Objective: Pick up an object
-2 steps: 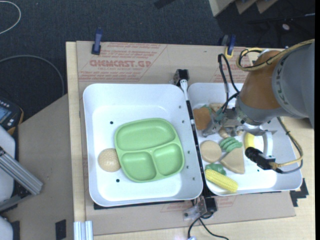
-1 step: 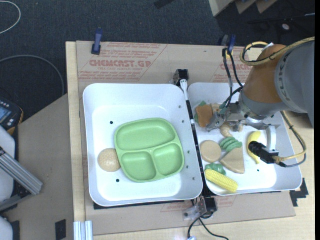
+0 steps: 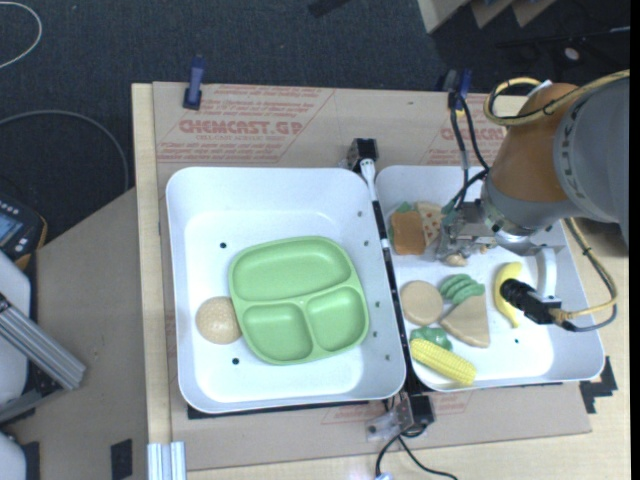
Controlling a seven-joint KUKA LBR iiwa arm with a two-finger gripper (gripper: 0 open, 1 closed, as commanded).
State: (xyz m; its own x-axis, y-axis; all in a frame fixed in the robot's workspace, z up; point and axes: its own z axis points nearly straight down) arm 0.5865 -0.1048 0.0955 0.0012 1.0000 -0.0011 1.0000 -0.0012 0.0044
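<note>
My gripper [image 3: 458, 240] is low in the right bin [image 3: 565, 360], near its back middle, and the grey arm with the orange band reaches in from the right. A small tan piece [image 3: 456, 259] shows just below the gripper's tip. Left of the gripper lie a brown toast slice [image 3: 407, 233] and a yellow cheese piece [image 3: 430, 218]. In front of it are a green ridged piece [image 3: 461, 288], a round tan cookie [image 3: 421, 301], a tan bread wedge [image 3: 469, 324], a corn cob [image 3: 442, 359] and a banana [image 3: 508, 280].
The left bin [image 3: 190, 200] holds a green divided plate [image 3: 296, 296] and a round tan cookie [image 3: 216, 319] by its left side. A black clamp [image 3: 362, 154] sits at the back where the bins meet. Cables run along the right bin's right rim.
</note>
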